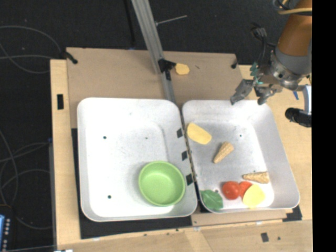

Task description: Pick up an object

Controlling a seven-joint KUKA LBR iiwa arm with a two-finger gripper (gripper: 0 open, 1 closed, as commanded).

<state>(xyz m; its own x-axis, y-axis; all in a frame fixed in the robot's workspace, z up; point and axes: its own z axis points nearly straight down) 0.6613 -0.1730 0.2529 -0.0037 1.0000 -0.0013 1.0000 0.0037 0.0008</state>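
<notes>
end effector (248, 95) spread wide, holding nothing, over the right bin's (262, 112) far rim — arm (295, 30) cut off at the frame's edge.

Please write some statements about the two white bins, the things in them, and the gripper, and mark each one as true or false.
1. The green bowl sits in the left bin. True.
2. The gripper holds the tomato. False: its open fingers hold nothing, above the far edge of the right bin.
3. The yellow lemon lies next to the tomato. True.
4. The cone lies in the left bin. False: it lies in the right bin.
5. A small yellow piece lies on the bench beyond the bins. True.
</notes>
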